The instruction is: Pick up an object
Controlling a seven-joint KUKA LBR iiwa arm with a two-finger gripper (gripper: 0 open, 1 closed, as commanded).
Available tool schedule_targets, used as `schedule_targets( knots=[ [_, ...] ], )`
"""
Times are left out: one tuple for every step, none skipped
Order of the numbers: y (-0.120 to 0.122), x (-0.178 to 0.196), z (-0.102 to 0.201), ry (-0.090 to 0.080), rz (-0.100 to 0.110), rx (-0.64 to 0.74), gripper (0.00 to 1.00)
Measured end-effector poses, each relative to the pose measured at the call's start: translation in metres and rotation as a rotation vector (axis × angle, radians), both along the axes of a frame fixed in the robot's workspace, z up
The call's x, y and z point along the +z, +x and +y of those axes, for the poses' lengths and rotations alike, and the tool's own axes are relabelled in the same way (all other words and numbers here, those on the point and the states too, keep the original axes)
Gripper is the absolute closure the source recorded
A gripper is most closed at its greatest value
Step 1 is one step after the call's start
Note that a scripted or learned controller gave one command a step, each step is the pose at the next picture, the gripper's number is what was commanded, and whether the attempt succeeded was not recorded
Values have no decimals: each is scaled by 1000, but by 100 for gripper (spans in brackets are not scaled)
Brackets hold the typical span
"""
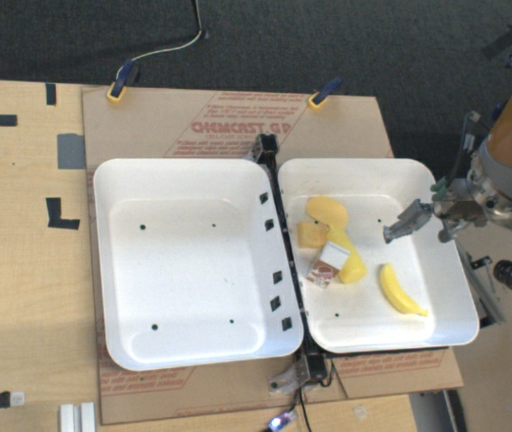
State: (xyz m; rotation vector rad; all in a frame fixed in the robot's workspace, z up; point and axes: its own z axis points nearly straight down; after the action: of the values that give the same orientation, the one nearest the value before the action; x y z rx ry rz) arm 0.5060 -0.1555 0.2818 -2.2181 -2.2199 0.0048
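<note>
Nearest the lens, cardboard sheet (238, 124) under two white bins, printed in red with "CHEMCAST GP" legible above smaller unreadable lines. Right bin (449, 327) holding a banana (402, 291) near its right wall, plus a cluster of yellow pieces (327, 223) and a small red-and-white carton (327, 265), label too small to read. Hand (404, 225) hovering above the banana, up and slightly left of it, apart from it, gripping nothing; open or closed impossible to tell.

Pincer (415, 220) over right bin (449, 331), near banana (401, 291).
</note>
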Motion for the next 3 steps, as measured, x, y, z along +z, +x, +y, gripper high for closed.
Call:
schedule_targets(
  knots=[
    [-3, -134, 61, 5, 12, 4, 0],
    [-1, -120, 58, 2, 7, 1, 100],
    [-24, -138, 58, 2, 5, -1, 100]
  ],
)
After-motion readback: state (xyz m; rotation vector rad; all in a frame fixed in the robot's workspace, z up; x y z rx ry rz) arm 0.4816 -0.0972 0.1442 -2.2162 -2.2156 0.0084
